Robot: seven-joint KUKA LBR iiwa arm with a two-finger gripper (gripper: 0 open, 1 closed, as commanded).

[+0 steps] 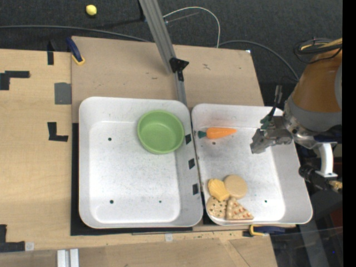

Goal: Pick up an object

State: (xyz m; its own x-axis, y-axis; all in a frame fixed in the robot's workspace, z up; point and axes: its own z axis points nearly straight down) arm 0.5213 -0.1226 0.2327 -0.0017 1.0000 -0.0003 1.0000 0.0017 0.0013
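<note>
The gripper [262,142] hangs over the right bin [289,204], near its right wall, with nothing visible between its fingers; whether they are spread or pressed together I cannot tell from this angle. Just to its left a toy carrot [221,132] lies flat on the bin floor (green end towards the divider). Near the front edge sit a yellow piece [218,189], a tan round cookie [236,186], a waffle-like biscuit [217,208] and a pizza slice [238,210]. In the left bin [111,204], a green bowl [161,131] rests upright at the back right.
</note>
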